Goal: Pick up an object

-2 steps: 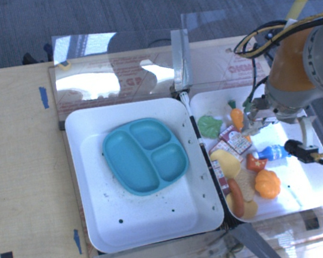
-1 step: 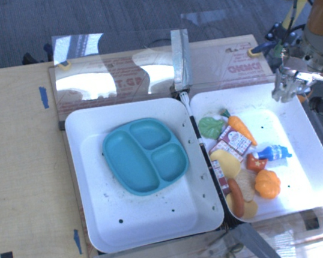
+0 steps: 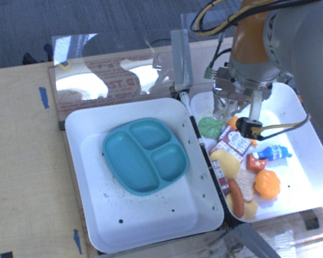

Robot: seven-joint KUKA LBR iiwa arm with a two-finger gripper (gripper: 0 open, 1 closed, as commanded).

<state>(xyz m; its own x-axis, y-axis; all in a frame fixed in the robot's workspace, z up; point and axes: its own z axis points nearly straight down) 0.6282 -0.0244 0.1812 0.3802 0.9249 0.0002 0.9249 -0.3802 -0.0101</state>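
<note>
My gripper [image 3: 229, 112] hangs over the back left part of the right bin [image 3: 318, 161], open, with nothing between its fingers. Just below it lie a green leafy item [image 3: 211, 127] and a maroon and white carton [image 3: 235, 142]. Further toward the front are a yellow potato-like piece [image 3: 227, 161], a blue bottle-shaped toy [image 3: 273, 152], a small red piece [image 3: 255, 162], an orange fruit [image 3: 267, 184] and a sausage [image 3: 236, 196].
A teal divided plate [image 3: 146, 155] lies in the left bin [image 3: 102, 213]. The wall between the bins [image 3: 205, 155] runs just left of the pile. A black cable end [image 3: 247, 125] dangles from the wrist over the carton.
</note>
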